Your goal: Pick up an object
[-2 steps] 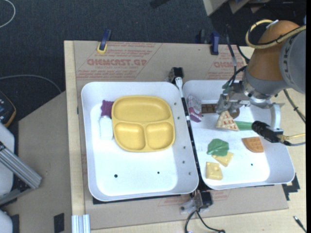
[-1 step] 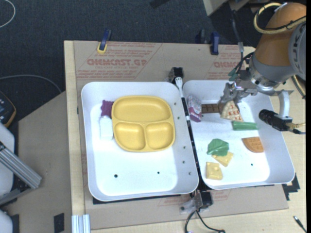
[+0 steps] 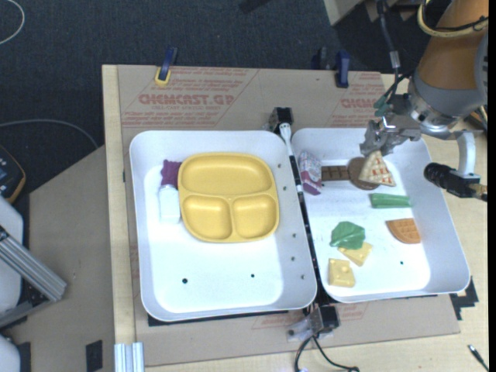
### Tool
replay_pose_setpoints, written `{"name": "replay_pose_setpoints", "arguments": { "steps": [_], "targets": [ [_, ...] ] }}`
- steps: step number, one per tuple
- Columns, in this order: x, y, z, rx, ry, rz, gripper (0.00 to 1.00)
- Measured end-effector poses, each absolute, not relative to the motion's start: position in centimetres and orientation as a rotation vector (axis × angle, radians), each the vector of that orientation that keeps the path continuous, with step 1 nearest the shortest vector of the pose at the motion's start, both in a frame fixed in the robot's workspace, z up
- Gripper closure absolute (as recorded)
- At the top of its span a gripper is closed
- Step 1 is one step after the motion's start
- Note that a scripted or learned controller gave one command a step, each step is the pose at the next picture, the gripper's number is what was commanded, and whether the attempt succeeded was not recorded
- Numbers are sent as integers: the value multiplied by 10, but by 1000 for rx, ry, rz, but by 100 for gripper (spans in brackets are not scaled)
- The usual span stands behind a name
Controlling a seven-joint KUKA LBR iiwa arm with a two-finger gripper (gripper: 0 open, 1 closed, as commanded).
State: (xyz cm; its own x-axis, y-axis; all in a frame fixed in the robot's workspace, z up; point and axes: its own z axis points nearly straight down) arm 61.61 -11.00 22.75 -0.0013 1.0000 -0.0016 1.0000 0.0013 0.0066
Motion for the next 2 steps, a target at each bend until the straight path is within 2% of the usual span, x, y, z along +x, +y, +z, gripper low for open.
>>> {"name": "replay_pose_setpoints", "arguments": {
  "steps": [1,2],
  "targets": [
    [581,-71,217,2222,2229,-3,100],
    [545,-21,227,2220,2231,-1,100]
  ]
}}
